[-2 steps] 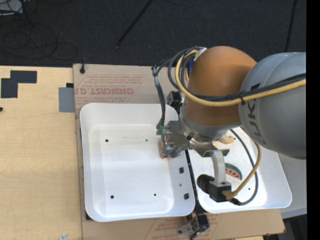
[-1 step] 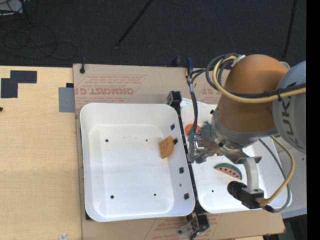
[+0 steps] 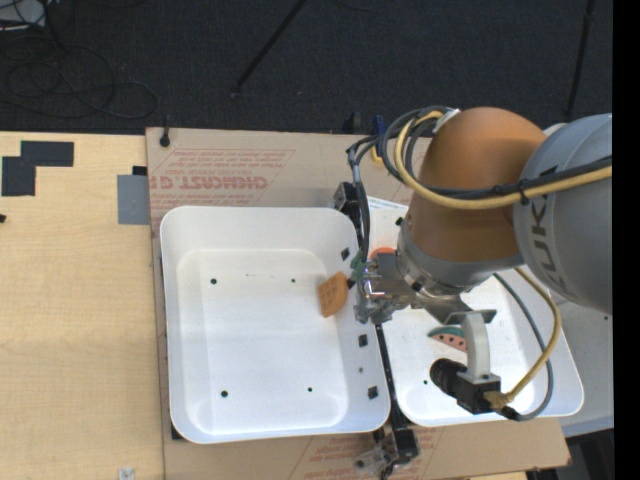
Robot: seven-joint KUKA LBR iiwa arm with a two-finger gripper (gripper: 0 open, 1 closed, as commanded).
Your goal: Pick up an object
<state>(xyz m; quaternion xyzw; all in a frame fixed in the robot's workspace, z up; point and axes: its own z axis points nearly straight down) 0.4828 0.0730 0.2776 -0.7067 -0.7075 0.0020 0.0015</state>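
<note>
Tan block (image 3: 333, 294) in left bin (image 3: 250, 358), beside tool (image 3: 362, 303); tool state unclear. Cardboard (image 3: 310, 158) print red, upside-down, unreadable.

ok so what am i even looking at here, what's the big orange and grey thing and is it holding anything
That is a robot arm, grey with an orange band, reaching in from the right. One camera fixed above the bench looks down at a slant. Two shallow white bins sit side by side: the left bin has a small tan block by its right wall, the right bin a small red and green item. The gripper sits right beside the tan block; whether it holds it cannot be told.
</note>
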